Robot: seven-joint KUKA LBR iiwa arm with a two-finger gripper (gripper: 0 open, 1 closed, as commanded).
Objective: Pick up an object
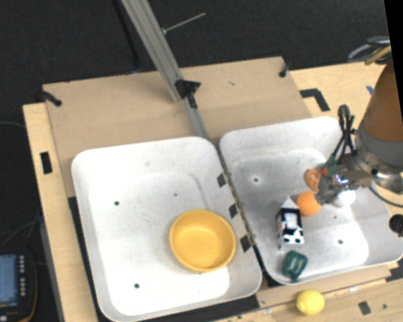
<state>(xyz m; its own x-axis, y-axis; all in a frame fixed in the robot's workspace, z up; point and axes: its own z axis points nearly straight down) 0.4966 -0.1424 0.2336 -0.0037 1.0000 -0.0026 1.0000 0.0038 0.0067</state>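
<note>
Yellow ball [310,302] off-bin on bench, below right bin [311,135] | orange ball [309,204] in right bin, right of centre, round, no long axis | gripper [330,184] just right of and above it, touching or nearly | finger state: cannot tell | black-and-white toy [290,227] just left-below ball | green block [293,263] at front wall | yellow bowl [203,239] in left bin [113,178].

- My arm [384,116] is cut off at the right edge, so I see little above the orange band.
- My gripper [332,183], just right of the orange ball [309,204], is a blurred tangle; the fingertips are too small to make out.
- A small orange-brown thing [312,176] above that ball is too blurred to name.
- The green object [294,264] below the ball stays unidentifiable.
</note>
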